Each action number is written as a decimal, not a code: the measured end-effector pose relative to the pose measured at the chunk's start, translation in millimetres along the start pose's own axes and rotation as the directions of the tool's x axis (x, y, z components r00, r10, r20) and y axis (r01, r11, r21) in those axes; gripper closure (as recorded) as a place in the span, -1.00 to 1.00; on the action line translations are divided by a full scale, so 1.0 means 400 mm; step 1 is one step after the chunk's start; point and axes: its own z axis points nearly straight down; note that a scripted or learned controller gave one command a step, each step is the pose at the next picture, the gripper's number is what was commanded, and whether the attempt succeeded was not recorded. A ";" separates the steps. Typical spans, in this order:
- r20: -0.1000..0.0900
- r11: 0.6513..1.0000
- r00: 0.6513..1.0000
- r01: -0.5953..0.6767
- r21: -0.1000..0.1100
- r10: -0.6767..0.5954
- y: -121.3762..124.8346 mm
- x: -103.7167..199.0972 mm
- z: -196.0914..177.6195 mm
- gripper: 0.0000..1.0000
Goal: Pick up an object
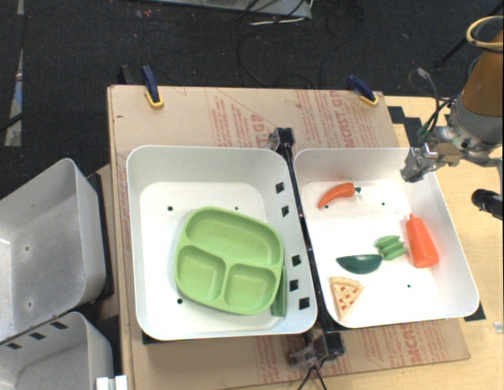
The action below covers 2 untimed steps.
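Nearest camera, right bin [459, 287]: pizza slice [346, 295], dark green ladle [359, 262], orange bottle [420, 240] lying lengthwise front-to-back. Farther: orange chili pepper [336, 192], long axis slanting left-right. Gripper [415, 167] at bin's far right corner, pepper well left of it, bottle below. Nothing visibly held; jaw opening too small, blurred to tell.

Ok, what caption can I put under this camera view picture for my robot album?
Gripper at the right bin's far corner; inside lie a chili pepper, orange bottle and pizza slice.
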 end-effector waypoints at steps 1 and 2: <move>-0.001 1.000 1.000 0.000 0.002 0.000 0.004 0.000 -0.080 1.00; -0.005 1.000 1.000 0.004 0.009 -0.004 -0.051 0.143 -0.090 1.00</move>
